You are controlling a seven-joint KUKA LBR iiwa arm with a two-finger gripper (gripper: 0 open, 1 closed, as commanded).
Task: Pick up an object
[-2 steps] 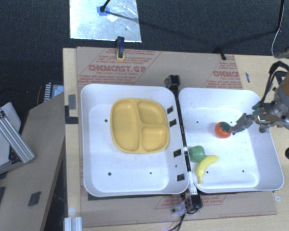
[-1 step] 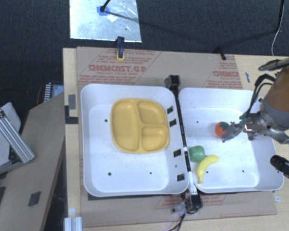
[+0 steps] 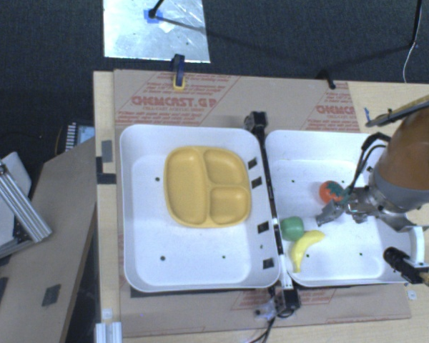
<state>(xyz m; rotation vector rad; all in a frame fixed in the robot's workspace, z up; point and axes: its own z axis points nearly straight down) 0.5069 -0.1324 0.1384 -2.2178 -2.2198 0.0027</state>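
The arm (image 3: 413, 164) is reaching in from the right and hovering low over the right bin (image 3: 343, 148), with its hand (image 3: 334, 210) lying just beside a small orange-and-green ball (image 3: 332, 190), seemingly touching its lower edge. Whether the hand is open or closed I cannot tell, since the metal parts are blurring together at this size, and nothing is showing between them. Two other candidates are sitting near the bin's left wall: a green round fruit (image 3: 292, 227) and a yellow banana (image 3: 304, 246), touching or nearly touching each other. The left bin (image 3: 139, 191) is carrying a yellow divided plate (image 3: 206, 186), well apart from the arm. The ball is looking like the target, being closest. To do this well, the hand should be centring over the ball rather than pressing on its side, because a round thing will likely roll away from a glancing contact; descending straight with the ball squarely in the middle, then closing gently, seems the safest course. The risk is nudging it toward the fruit.
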